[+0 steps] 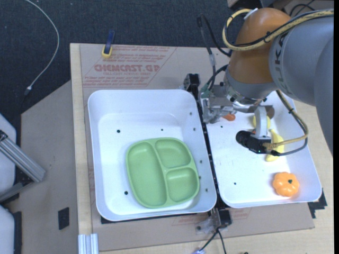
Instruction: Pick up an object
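Two white bins sit side by side on a brown cardboard sheet point(127, 67) printed with red lettering. The left bin point(100, 120) holds a green plate point(161, 171) with three sections, lying flat toward the near right corner, its edge close to the wall shared with the right bin point(238, 192). A blue and yellow clamp point(108, 45) grips the sheet's far edge. A white cable point(45, 15) curves over the dark carpet point(132, 9) at the upper left. A metal rail point(21, 160) lies at the left
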Tool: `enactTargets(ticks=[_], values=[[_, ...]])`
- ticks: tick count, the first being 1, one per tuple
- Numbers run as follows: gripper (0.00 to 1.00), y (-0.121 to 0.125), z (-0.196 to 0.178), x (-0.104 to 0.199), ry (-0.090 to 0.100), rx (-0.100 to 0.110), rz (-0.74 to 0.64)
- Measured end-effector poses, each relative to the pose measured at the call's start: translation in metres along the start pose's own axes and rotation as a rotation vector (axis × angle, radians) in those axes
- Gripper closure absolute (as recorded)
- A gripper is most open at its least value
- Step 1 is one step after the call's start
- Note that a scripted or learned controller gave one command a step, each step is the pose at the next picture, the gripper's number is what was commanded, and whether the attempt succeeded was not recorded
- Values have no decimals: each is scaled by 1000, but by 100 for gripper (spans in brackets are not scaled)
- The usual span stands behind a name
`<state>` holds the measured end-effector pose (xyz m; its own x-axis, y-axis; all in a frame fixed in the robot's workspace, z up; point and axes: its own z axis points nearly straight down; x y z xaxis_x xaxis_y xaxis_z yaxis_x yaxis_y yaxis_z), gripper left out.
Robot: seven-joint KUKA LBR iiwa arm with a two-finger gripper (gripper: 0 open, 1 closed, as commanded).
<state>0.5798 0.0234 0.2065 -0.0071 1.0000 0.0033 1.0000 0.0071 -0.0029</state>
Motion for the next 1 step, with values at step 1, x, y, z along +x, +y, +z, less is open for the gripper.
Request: enactTargets(ticks=[1], values=[[100,-16,-20,53,-1,-4,0]])
